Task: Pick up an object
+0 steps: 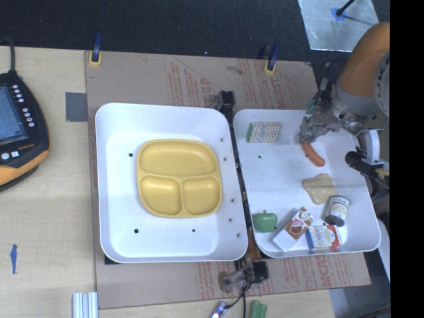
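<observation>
So the light wooden bench [53, 230] is carrying a big brown cardboard sheet [165, 81], held down along its far edge by two blue clamps [97, 50], and the two shallow white bins are sitting side by side on top of that. The left white bin [116, 237] is holding a yellow plastic plate with three compartments [179, 177], sitting about in the middle. An orange and black handheld control pad [16, 134] is lying at the bench's left edge, and dark carpet [165, 12] is showing beyond the far edge, with a pale sheet [334, 12] lying on it.

The right white bin [278, 171] is where all the clutter is sitting. A green-edged speckled sponge [264, 132] is lying near its far left corner. An orange hot dog shaped toy [313, 153] is lying near the far edge, slanted. A tan flat bread-like piece [320, 188] is resting toward the right edge, a small dark jar with a white label [336, 211] is just beside it, and a green toy pepper [264, 221] plus two small printed cartons [311, 230] are crowding the near edge.

The grey two-finger gripper [311, 128] is hanging over the bin's far right corner, right at the upper end of the hot dog toy. Its fingers are blurring into dark shadow, so I cannot tell if they're wide or closed.
</observation>
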### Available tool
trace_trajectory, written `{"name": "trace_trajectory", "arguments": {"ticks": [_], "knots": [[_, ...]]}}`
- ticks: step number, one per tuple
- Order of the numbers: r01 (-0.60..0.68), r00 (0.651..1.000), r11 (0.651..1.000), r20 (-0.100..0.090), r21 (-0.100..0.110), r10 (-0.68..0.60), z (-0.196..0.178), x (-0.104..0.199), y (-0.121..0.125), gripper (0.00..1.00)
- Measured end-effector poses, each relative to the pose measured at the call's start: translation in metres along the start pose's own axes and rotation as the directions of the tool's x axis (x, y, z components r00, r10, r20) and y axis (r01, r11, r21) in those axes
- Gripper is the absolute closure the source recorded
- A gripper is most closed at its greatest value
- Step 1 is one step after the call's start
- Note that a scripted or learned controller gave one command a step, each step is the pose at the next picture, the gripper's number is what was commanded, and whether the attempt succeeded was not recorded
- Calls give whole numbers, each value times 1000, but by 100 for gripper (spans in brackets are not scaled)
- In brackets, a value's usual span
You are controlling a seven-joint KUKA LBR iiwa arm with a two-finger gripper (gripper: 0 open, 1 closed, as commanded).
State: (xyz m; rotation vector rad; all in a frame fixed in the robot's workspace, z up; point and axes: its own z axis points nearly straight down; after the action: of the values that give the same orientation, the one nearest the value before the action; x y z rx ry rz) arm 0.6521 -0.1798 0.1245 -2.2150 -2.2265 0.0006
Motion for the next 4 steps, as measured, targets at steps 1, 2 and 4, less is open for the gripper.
{"name": "trace_trajectory", "arguments": {"ticks": [1,2,4], "knots": [[1,1000,1000,1,2,-1,-41,81,-52,100],[-3,1000,1000,0,2,3,-113,49,-142,100],[0,1000,1000,1,5,0,11,26,-93,0]]}}
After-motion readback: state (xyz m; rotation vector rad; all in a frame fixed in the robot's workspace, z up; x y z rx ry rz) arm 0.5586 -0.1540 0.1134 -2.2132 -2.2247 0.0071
